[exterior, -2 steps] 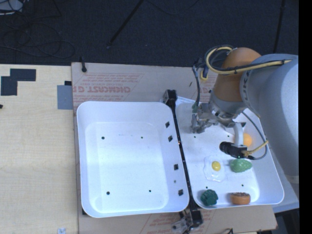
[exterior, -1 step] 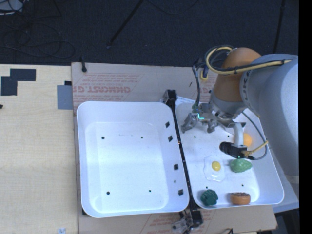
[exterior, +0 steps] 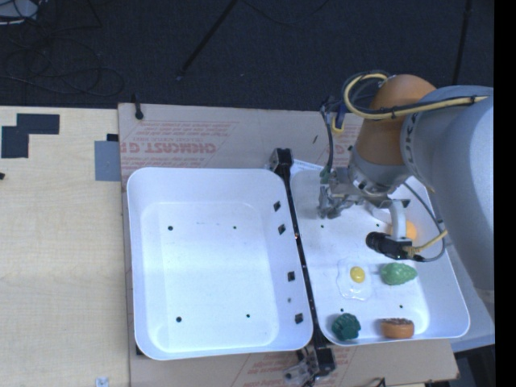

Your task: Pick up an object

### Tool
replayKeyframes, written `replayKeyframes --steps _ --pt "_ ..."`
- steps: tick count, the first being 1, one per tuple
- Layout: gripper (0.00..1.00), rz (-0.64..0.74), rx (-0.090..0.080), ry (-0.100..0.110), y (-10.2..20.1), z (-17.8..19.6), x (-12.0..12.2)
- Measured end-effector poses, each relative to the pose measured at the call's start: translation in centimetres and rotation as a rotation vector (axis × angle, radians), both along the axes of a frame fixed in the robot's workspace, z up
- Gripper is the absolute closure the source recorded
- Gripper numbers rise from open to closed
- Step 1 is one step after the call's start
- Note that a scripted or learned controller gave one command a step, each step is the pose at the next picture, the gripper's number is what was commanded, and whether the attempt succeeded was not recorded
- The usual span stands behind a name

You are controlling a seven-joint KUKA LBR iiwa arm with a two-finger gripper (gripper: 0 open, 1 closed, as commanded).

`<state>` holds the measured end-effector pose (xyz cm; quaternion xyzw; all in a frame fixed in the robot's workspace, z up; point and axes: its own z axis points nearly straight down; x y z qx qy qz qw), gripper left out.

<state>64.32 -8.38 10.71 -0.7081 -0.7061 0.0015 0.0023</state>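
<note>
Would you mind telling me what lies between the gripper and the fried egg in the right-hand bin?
In the camera view, only bare white bin floor lies between the gripper and the fried egg.

bright overhead light | bins (exterior: pixel 145 216) glare white | background dark | mild blur

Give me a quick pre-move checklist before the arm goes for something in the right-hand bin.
1. Gripper is over the right bin, near its upper left: ok.
2. Finger state: cannot tell, too small and dark.
3. Nothing visibly held at the gripper: ok.
4. Targets lie in the right bin: fried egg, light green piece, dark green piece, brown round piece: ok.
5. These targets are apart from each other, though the egg and light green piece sit close: ok.
6. Gripper lined up over a target: not ok, all four lie nearer the camera than it.
</note>
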Motion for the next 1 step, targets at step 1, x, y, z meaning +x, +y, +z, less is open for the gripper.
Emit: replayKeyframes --steps 1 --pt "0.00 0.000 0.000 0.000 0.00 0.00 0.01"
